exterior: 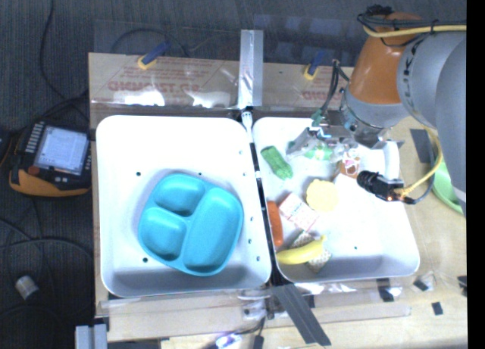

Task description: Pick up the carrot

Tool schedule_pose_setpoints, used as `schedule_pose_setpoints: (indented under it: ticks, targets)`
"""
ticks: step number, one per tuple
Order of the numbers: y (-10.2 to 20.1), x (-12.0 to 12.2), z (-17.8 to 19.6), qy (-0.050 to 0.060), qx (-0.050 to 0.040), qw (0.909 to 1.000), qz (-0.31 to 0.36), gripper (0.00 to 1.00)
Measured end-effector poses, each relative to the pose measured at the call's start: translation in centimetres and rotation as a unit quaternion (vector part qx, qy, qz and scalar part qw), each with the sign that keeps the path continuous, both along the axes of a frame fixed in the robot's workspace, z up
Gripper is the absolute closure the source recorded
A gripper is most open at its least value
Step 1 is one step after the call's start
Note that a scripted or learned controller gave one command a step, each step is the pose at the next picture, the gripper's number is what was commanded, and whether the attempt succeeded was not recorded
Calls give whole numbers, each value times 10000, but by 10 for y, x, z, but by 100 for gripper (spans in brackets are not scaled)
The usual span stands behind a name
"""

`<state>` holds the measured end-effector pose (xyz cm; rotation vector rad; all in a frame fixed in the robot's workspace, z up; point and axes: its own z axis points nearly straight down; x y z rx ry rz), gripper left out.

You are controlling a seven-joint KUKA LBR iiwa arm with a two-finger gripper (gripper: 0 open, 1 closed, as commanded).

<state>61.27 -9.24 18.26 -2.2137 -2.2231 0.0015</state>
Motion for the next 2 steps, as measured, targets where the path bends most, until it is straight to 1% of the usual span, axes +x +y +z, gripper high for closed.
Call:
schedule_pose_setpoints:
  ticks: [1,2]
  targets:
    - [-62,-88,18,5,-7,9957,-926,0]
    - [-54,-128,-86,4,-3,9940,-1092,0]
